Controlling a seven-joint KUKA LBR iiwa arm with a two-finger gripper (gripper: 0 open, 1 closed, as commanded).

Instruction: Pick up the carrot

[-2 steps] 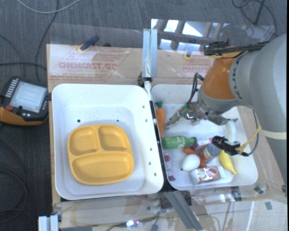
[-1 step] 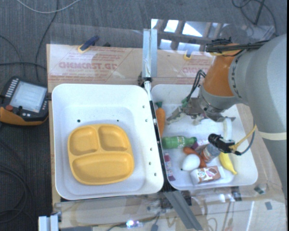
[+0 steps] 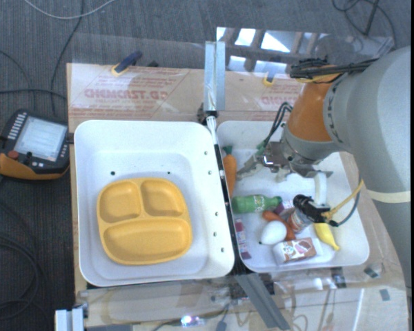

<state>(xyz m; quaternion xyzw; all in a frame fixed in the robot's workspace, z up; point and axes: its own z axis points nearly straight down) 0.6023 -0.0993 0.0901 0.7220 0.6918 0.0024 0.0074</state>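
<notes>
Pincer: the pincer [image 3: 257,164] hangs low in the right bin [image 3: 355,250], near its far-left corner, under the orange-banded wrist. Thin metal fingers [image 3: 248,167] point left and look spread, with white bin floor showing between them; they pinch nothing.

Carrot: the carrot [image 3: 229,172] lies along the right bin's left wall, close to the far end, its length running with the wall. It sits just beside the pincer's tips, apart from them as far as the view shows.

Step in hand: closing in on the carrot for the grasp, as I judge it; the lift is not yet done.

How to do it well: turn the fingers so they straddle the carrot across its width, not along it. The wall crowds one side, so one finger needs to slip between carrot and wall, or the carrot should first be nudged inward. Descend fully before closing.

Near neighbours: a green bottle [image 3: 257,203] lies just nearer than the carrot; a white egg [image 3: 272,233] and a banana [image 3: 326,234] sit toward the near edge.

Left bin: a yellow divided plate [image 3: 145,221] rests in the left bin [image 3: 96,140].
</notes>
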